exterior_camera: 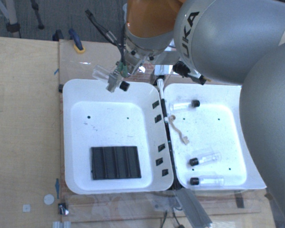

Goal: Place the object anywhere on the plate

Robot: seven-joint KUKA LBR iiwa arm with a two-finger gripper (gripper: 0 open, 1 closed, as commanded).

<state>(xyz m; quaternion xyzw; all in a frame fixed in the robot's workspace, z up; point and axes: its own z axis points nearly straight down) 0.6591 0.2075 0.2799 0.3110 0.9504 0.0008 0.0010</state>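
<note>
The dark ribbed plate point(116, 162) lies flat in the near part of the left bin point(74, 131). My gripper point(116, 79) hangs over the far rim of that bin, well beyond the plate. It is shut on a clear tube point(100, 74) with a black cap point(124, 86). The tube lies crosswise between the fingers, its clear end sticking out left and its cap right.
The right bin point(237, 141) holds three more clear capped tubes point(184, 105) point(205, 158) point(207, 180) and a thin beige curl point(180, 133). Black clips point(160, 147) line the divider between the bins. The arm's grey body covers the upper right.
</note>
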